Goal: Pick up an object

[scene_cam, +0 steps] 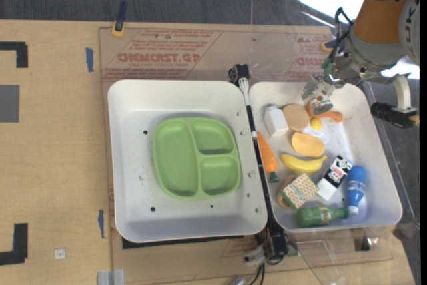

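My gripper (pixel 319 91) hangs over the far part of the right bin (pixel 385 170), reaching in from the upper right. A small orange-and-grey item (pixel 321 106) lies directly under its tip; whether it is held I cannot tell. Loose in the same bin are a yellow banana (pixel 301 162), an orange carrot (pixel 267 155), a tan round piece (pixel 295 117), a white cylinder (pixel 274 121), a blue bottle (pixel 355 189), a green bottle (pixel 321 215) and a patterned box (pixel 299 190).
The left bin (pixel 127 143) holds a green divided plate (pixel 197 157). A black-and-white box (pixel 338 171) and a white block (pixel 325 189) sit near the blue bottle. A black clamp (pixel 239 73) marks the ridge between the bins.
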Controlling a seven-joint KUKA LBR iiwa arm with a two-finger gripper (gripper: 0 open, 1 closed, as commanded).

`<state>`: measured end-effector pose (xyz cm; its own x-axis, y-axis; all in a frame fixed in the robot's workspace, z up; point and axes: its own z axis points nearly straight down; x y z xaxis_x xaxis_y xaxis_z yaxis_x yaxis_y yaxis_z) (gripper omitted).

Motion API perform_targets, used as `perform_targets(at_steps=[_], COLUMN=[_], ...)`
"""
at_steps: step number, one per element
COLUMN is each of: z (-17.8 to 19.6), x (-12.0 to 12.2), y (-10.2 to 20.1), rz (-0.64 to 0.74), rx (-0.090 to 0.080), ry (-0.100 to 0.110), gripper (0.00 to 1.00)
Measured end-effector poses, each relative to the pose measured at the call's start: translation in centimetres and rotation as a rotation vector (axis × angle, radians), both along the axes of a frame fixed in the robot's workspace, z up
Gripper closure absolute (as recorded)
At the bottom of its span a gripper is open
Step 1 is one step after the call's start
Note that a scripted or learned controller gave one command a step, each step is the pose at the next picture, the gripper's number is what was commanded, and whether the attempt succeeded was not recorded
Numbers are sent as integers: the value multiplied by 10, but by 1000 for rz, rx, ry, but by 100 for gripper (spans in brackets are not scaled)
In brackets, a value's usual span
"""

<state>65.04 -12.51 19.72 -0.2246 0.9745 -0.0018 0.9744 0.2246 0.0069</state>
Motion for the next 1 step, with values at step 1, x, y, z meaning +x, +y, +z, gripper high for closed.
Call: perform_targets(at_steps=[1], z=[26], x=[-83], y=[75], rz=[35], rx=[3], ry=[12], gripper=[100])
